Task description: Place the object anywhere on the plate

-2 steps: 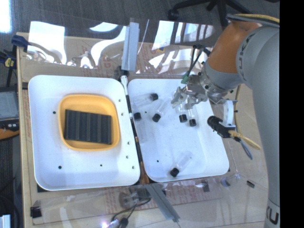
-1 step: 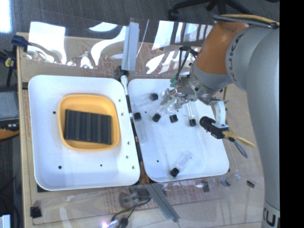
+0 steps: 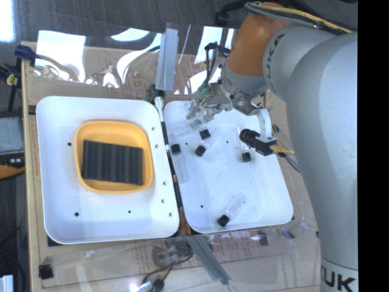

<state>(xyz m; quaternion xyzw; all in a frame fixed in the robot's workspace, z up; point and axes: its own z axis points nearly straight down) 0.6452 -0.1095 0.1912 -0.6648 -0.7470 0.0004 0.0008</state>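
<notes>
The grey arm reaches in from the right, its gripper (image 3: 197,111) lowered, orange band above.

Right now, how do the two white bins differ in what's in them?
The left bin holds one large thing: a yellow plate with a dark ribbed centre. The right bin holds several small things: clear vials with black caps and scattered black pieces. The arm reaches over the right bin's far edge, not the left bin. Both are shallow, white and round-cornered.

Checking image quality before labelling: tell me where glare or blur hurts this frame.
Camera view: strong glare on the clear sheet behind the bins; the small clear vials in the right bin nearly vanish against white; the yellow plate is evenly lit, sharp.
</notes>
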